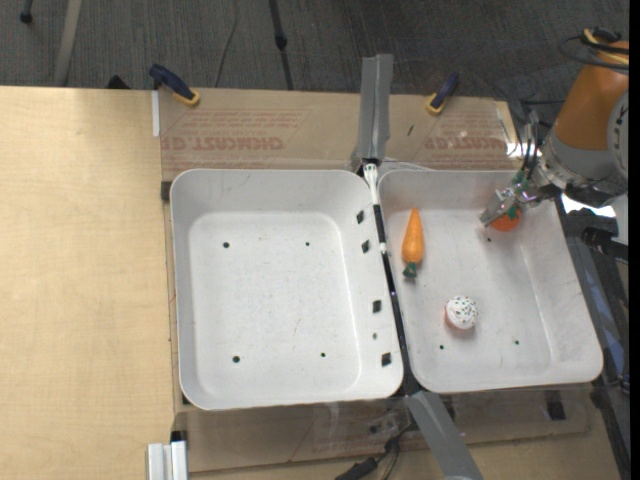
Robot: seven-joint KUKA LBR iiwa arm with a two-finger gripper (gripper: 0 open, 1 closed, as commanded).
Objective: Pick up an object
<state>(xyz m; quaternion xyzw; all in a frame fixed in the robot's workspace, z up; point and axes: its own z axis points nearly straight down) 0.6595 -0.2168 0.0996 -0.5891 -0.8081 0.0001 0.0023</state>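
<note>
While your gripper (503, 211) sits low near the right bin's (560, 368) far right corner, a small orange object (507, 222) lies touching its tip, on the near side. You cannot tell whether it grips anything. Carrot (412, 237) lies leftward, long axis near-to-far.

Two shallow white bins are sitting side by side on a sheet of brown cardboard (250, 133) printed with red lettering, the left bin (180, 288) and the right bin (570, 363) meeting at a grey divider bar (376, 108). Two blue and orange spring clamps are gripping the cardboard's far edge, one (172, 84) at the left and one (441, 93) toward the right. A pale wooden tabletop (75, 278) is lying to the left, and dark tripod legs (275, 23) are standing on grey carpet beyond.
</note>
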